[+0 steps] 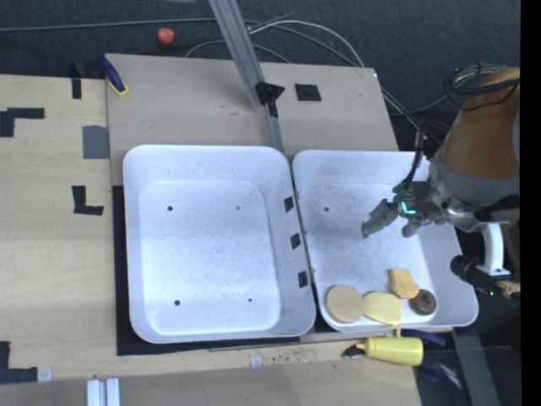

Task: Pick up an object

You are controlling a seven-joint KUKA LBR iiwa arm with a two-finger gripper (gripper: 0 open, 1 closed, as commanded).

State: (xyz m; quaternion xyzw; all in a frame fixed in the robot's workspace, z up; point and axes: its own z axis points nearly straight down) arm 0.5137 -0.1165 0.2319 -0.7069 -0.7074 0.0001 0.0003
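One arm point(478, 155) reaches over the right bin point(338, 176).
Its jaws point(390, 221) hang spread and bare mid-bin; a tan disc point(343, 303), yellow piece point(383, 307) and brown bits point(412, 291) lie along the near wall.

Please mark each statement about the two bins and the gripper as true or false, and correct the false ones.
1. The gripper is above the right bin. True.
2. The round tan disc lies in the left bin. False: it lies in the right bin, near its front edge.
3. The gripper holds the disc. False: the two are apart.
4. A yellow tool lies outside the bins, by the right bin's front edge. True.
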